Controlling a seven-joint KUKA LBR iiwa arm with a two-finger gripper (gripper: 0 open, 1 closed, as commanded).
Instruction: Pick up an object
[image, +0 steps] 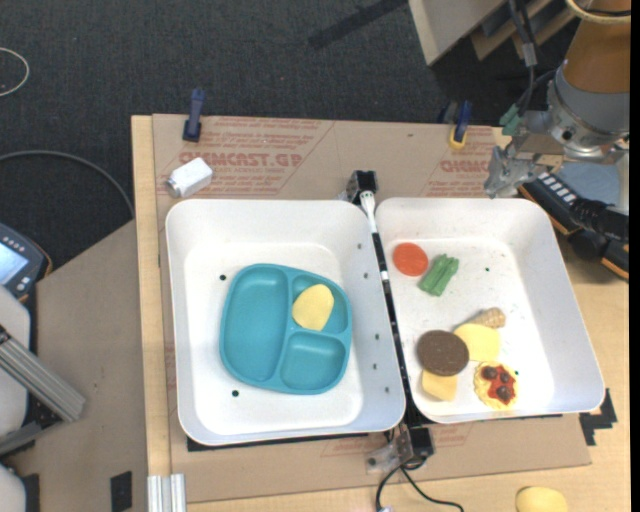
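A grey robot arm with an orange band above its wrist reaches in at the upper right corner of the scene, angled down toward the far right corner of the right bin (560, 260). Its gripper (503, 178) hangs just over that bin's far rim, above no object. The metal tips are small and dark against the cardboard, and whether they are spread or closed cannot be told; nothing is seen between them.

Two shallow white bins with rounded corners sit side by side on a brown cardboard sheet (300, 150), and a black cable (380, 265) runs along the seam where they meet.

The left bin (190, 300) holds a smooth teal plastic divided plate (262, 325) with three compartments, near the bin's middle. A pale yellow oval toy food piece (313, 306) lies in the plate's far right compartment.

The right bin holds several toy foods. Near its far left corner lies a flat round orange-red slice (410, 259), with a ribbed green piece (439, 275) just beside it. Toward the near edge, a dark brown round cookie (442, 352) sits against a yellow cheese slice (479, 343), and a small tan bumpy piece (489, 319) rests at the far side of the cheese. A small yellow wedge (438, 385) lies just nearer than the cookie, and a yellow disc with red topping (497, 384) is close to the near right corner.
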